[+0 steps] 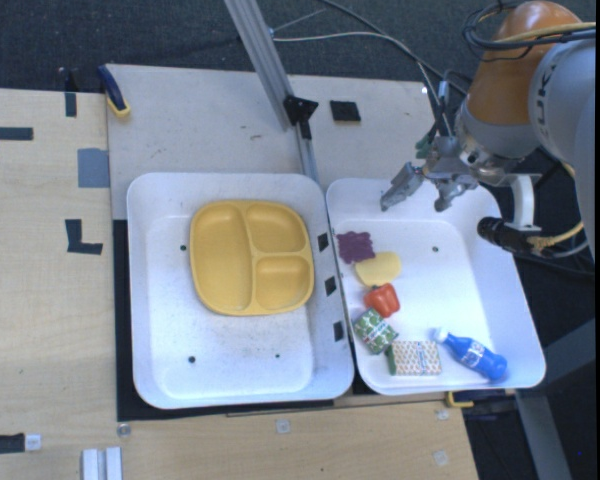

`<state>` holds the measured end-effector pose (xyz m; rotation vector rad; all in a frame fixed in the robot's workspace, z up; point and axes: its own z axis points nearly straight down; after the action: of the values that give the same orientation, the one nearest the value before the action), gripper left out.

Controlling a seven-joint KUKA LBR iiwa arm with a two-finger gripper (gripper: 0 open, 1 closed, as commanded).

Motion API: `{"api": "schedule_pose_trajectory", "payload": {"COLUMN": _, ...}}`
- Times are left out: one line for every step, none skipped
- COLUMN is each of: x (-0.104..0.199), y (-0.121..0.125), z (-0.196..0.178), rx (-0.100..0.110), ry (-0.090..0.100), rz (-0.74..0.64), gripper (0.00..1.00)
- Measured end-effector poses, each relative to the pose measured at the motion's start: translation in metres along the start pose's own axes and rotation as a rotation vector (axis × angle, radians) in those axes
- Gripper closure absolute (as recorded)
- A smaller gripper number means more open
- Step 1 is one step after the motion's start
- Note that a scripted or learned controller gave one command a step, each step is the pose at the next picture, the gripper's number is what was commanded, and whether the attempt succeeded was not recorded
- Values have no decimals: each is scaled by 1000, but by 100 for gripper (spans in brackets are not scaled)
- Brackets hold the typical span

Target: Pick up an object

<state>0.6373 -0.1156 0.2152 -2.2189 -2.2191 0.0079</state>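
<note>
My gripper (418, 195) hangs over the far edge of the right bin (500, 288), its two fingers spread apart with nothing between them. Below it in that bin lie a purple piece (355, 245), a yellow piece (379, 267), a red pepper-like piece (383, 299), a green patterned packet (374, 331), a small speckled box (416, 357) and a blue bottle (474, 354) lying on its side. The purple piece is the closest to the gripper, down and to its left.
The left bin (160, 298) holds a yellow divided plate (251, 256). A slanted metal pole (265, 53) rises behind the bins. Black cables (525, 238) trail beside the right bin's right wall.
</note>
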Motion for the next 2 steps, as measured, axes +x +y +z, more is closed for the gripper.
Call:
{"api": "schedule_pose_trajectory", "payload": {"x": 2, "y": -5, "z": 45, "rx": -1, "ry": 0, "rz": -2, "gripper": 0}}
{"api": "schedule_pose_trajectory", "payload": {"x": 0, "y": -1, "z": 90, "rx": 0, "ry": 0, "rz": -1, "gripper": 0}}
